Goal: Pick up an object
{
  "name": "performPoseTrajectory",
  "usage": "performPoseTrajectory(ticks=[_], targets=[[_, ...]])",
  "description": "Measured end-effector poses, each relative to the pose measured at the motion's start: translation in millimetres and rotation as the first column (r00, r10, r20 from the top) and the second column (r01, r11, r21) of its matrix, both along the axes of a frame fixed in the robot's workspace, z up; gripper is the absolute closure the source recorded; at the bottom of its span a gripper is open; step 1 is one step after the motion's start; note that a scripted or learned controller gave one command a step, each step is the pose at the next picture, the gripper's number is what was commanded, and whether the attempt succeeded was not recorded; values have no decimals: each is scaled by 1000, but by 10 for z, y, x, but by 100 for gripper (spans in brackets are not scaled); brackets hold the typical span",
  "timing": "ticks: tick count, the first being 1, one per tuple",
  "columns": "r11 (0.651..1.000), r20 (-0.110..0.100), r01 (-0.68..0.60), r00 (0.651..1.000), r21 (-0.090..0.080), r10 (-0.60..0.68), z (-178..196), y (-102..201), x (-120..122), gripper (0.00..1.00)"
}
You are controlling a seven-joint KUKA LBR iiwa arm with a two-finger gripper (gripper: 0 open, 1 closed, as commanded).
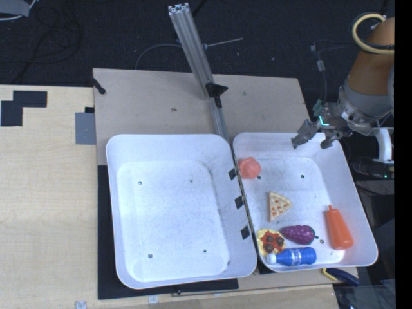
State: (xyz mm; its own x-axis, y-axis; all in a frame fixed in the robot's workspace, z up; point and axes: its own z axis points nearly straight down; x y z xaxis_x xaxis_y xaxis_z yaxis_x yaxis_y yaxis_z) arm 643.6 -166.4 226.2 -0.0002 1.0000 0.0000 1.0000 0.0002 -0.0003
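My gripper (316, 138) hangs open above the far edge of the right bin (309, 148), with nothing between its fingers. Inside that bin lie a pink round object (250, 168) at the left wall, a pizza slice (278, 206) near the middle, an orange bottle (337, 227) at the right, a purple grape bunch (298, 234), a small round pizza toy (270, 241) and a blue bottle (295, 257) along the near edge. All of them lie well below and apart from the gripper.
The left bin (168, 208) sits beside the right one, joined by black clips (239, 201). A metal rail (196, 50) slants up from between the bins. Dark cables lie on the floor behind the bench.
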Motion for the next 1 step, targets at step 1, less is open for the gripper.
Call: performPoseTrajectory(ticks=[1], targets=[[1000,0,0,1000,0,0,-1,0,0,0]])
